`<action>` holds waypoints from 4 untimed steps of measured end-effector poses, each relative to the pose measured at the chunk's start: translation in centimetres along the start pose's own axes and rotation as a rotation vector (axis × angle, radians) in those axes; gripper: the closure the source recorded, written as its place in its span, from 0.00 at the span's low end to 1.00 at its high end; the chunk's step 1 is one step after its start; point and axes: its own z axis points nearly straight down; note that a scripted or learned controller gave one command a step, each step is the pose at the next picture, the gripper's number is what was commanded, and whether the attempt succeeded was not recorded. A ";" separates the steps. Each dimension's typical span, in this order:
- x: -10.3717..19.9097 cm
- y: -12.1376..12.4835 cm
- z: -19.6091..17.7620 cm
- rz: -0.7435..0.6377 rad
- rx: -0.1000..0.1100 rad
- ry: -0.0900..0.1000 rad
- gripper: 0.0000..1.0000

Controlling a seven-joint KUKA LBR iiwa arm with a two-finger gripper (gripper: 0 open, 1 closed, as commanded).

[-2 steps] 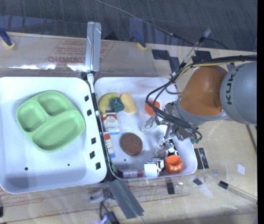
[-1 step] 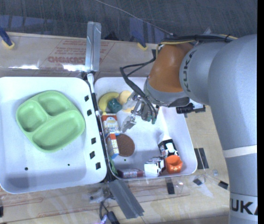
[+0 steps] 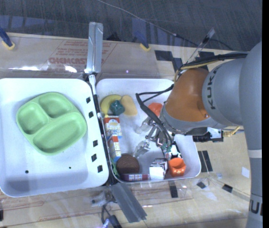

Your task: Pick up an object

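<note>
You are seeing the gripper (image 3: 148,139) hanging low in the right bin (image 3: 139,85), fingers spread and grasping nothing, because the candidates are crowding the edges: brown ball (image 3: 127,164) just below it, carton (image 3: 112,129) along the divider.

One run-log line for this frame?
arm: over right bin | end effector: low among items, nothing visibly held | left bin: green plate
</note>
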 end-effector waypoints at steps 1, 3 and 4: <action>-5.4 4.9 -10.7 -0.046 -0.004 -0.013 0.00; -6.0 3.3 -0.2 -0.195 0.000 -0.003 0.00; 0.7 5.1 -0.2 -0.008 0.006 -0.007 0.00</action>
